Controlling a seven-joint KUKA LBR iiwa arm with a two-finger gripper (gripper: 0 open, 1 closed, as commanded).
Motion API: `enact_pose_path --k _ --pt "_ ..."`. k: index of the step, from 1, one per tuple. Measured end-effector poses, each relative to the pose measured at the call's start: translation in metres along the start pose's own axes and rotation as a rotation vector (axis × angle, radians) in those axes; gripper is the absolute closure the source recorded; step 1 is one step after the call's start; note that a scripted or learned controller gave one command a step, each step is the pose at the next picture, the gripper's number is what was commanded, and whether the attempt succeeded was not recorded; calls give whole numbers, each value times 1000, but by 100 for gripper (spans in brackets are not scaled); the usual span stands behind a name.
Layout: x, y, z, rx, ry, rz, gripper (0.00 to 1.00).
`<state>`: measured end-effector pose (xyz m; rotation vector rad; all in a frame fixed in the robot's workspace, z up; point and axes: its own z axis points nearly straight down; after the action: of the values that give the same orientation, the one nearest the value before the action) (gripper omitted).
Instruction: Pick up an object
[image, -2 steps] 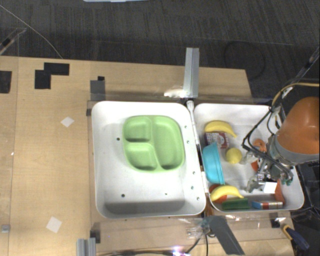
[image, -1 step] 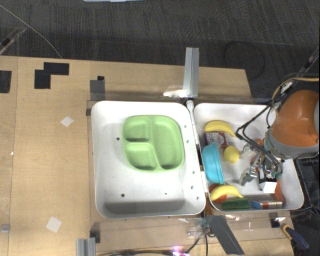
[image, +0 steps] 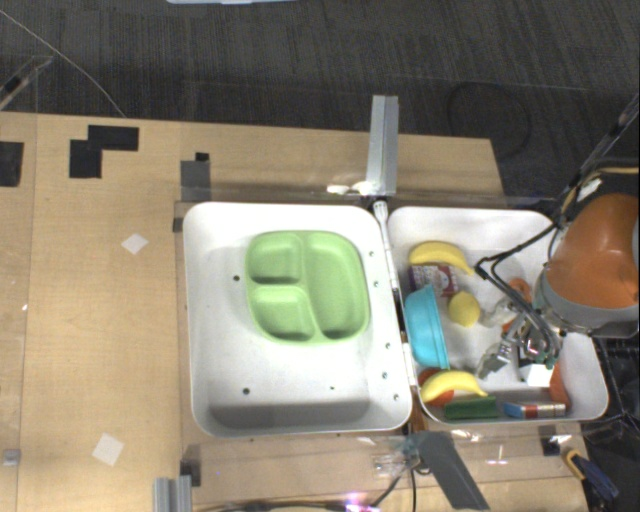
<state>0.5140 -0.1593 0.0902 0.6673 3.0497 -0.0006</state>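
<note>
Wooden bench under dark carpet strip, two white bins side by side. Left bin holds green divided tray. Right bin crowded: two bananas, blue bowl tilted on edge, yellow lemon-like ball, green block, marker. Arm enters from right, orange band over bin's right side, wrist angled down-left. Gripper low among clutter near lower banana; grip state cannot be told.

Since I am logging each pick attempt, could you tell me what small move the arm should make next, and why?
Probably a short descent straight down. The gripper sits low in the right bin, near the lemon and the lower banana, with nothing visibly between its fingers. Whether they are open is unclear, so any closing should wait.
</note>
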Motion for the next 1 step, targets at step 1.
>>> enact_pose_path --k 1 --pt "17 69 0 -2 2 20 0"
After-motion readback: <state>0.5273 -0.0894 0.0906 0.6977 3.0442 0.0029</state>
